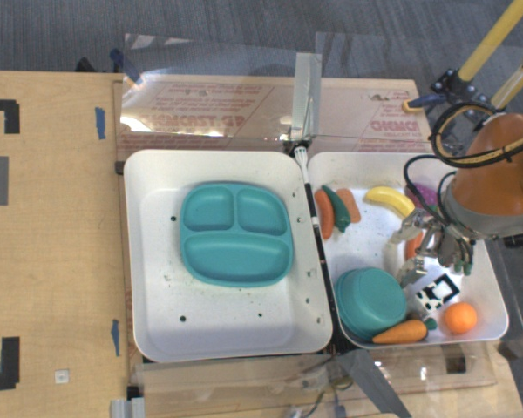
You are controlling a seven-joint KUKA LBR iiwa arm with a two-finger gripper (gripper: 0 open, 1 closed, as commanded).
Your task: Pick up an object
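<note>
Right, the candidate objects all sit in the right bin [497, 331]: a banana [389, 199] near its far edge; two orange hot-dog pieces [323, 214] with a green one between them by the divider; a teal bowl [370, 303] at the near-left; a carrot [401, 332] touching the bowl's near rim; an orange [459, 318] in the near-right corner; a black-and-white tag block [437, 292] between bowl and orange. Gripper [425, 255] hangs low over the bin's middle, just above the tag block and beside the bowl; its metal fingers look spread apart, nothing visibly between them, though the clutter of linkage makes that hard to read. Orange wrist band and black cable loop [458, 133] sit above it on the right. Left bin [148, 259] holds a teal three-compartment plate [237, 234], centred; its floor shows dark specks. Both bins rest on a light wooden bench [48, 233] with black tape marks and blue tape tabs; clear plastic sheeting [209, 103] over printed cardboard stands behind the bins; grey carpet [244, 3] beyond; yellow bars [497, 29] at top right.
</note>
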